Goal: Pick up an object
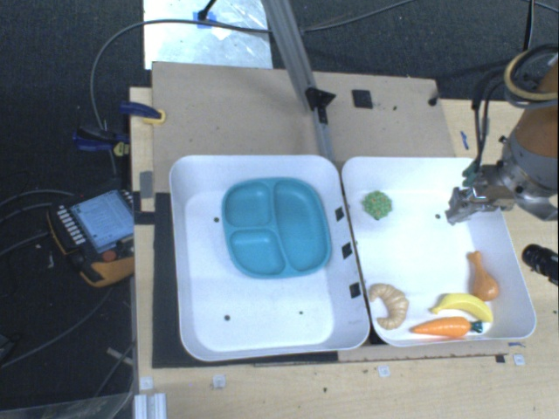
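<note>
1. the task names no particular object, so any item in the right bin point(410, 182) could serve. the candidates lie apart from each other: a green broccoli floret point(377, 204) near the bin's far left corner, a croissant point(389, 304) at the near left, and a banana point(463, 305), a carrot point(444, 326) and a chicken drumstick point(482, 276) clustered at the near right, the banana touching the carrot.
2. the jaws point(460, 206) hang over the far right part of that bin, above bare white floor. nothing lies between them or directly under them. they are too small and dark here to tell whether they stand apart or together.
3. progress, as a judgement: the pick has not happened. every item rests on the bin floor and none is lifted. the drumstick is the nearest item to the jaws, with the broccoli off to their left.
4. what is left: line up over one item, descend, close, and raise it clear of the bin.
5. further out, the left bin point(201, 234) holds a blue divided plate point(276, 227), untouched. both bins sit on the tabletop point(236, 112).
</note>
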Robot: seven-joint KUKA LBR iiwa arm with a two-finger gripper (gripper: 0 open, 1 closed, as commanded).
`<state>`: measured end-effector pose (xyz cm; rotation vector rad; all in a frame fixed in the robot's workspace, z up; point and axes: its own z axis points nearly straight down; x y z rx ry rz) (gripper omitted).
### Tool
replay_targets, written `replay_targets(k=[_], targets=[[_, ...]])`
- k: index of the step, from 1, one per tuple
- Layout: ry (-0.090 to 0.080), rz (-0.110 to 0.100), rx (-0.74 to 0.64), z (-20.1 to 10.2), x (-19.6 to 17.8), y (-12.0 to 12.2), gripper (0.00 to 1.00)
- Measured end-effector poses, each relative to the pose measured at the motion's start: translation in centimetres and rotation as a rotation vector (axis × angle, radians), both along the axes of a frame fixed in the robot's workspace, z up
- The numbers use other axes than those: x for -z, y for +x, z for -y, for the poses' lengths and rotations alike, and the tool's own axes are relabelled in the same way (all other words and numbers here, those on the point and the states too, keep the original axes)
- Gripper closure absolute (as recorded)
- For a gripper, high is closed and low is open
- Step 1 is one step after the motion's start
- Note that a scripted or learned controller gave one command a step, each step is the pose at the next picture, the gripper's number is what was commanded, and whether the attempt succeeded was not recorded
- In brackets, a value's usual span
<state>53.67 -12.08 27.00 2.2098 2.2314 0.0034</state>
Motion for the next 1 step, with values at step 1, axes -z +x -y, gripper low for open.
replay_targets(k=[1], targets=[[0.001,0.000,-0.001,-4.97,-0.35,-0.48,1.00]])
